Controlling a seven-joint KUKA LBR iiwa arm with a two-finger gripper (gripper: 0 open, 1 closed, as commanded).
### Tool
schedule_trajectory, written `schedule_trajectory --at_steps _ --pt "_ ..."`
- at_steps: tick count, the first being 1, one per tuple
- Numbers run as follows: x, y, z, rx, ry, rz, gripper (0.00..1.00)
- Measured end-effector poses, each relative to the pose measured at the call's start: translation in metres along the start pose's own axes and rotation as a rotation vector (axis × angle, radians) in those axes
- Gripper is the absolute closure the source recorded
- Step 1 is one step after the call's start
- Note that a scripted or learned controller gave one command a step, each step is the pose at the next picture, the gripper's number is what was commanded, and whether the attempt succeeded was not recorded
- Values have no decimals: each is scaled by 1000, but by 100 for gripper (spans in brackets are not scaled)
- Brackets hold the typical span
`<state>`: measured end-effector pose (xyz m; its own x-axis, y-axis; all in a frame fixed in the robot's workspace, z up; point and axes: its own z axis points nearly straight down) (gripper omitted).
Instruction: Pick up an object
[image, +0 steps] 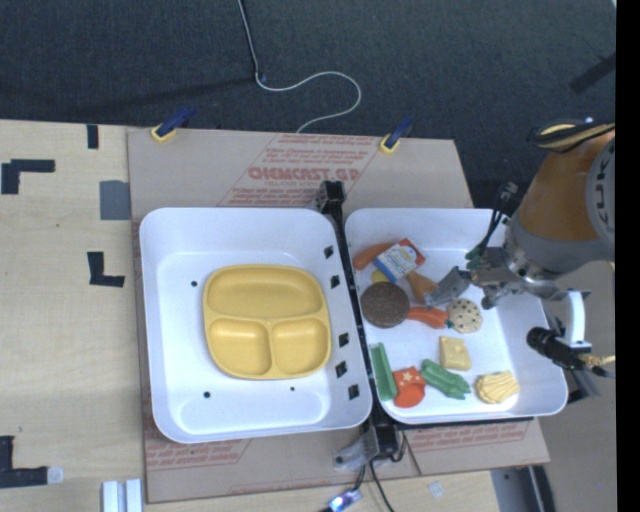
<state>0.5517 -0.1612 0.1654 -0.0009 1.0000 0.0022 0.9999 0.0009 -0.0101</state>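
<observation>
Even, bright overhead light, soft shadows, mild glare on white bins (160, 240), slight blur.

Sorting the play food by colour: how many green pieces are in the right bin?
2. A long green stick lies near the right bin's left wall; a green pod sits right of the tomato. The arm may hide others.
</observation>
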Motion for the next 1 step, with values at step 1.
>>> schedule_trajectory --at_steps 1 --pt "-2 -3 66 1 0 0 0"
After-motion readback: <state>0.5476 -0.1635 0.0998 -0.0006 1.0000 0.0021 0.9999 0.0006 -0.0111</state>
